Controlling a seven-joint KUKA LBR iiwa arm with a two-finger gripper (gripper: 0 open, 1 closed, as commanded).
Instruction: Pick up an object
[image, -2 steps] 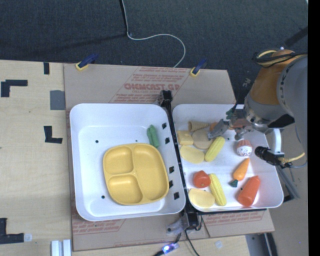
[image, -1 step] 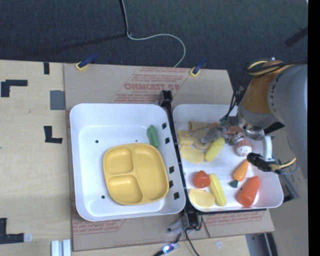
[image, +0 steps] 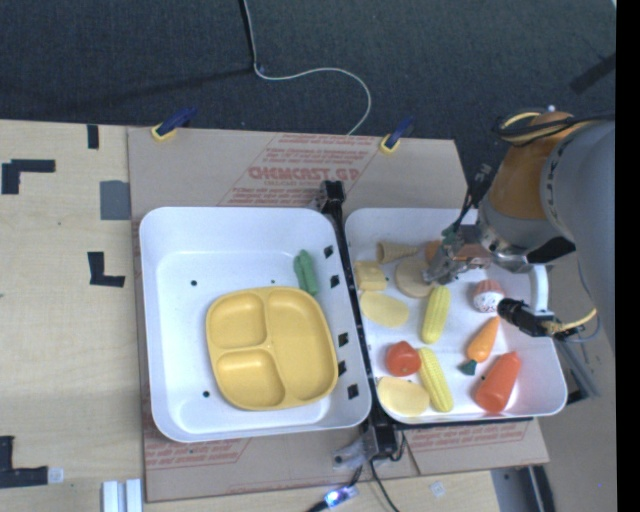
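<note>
White right bin (image: 556, 402): my gripper (image: 447, 258) hangs low at its far side, just beyond the corn cob (image: 436, 313); its opening I cannot tell. I'd centre over the cob before closing.

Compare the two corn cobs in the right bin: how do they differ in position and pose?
The upper corn cob lies mid-bin, just below the gripper, and stands nearly upright in the camera view. The lower corn cob lies nearer the bin's front edge and slants down to the right. The lower one sits between a red tomato and a pale yellow piece; the upper one borders another pale yellow piece. Both are yellow, ridged and similar in size.
</note>
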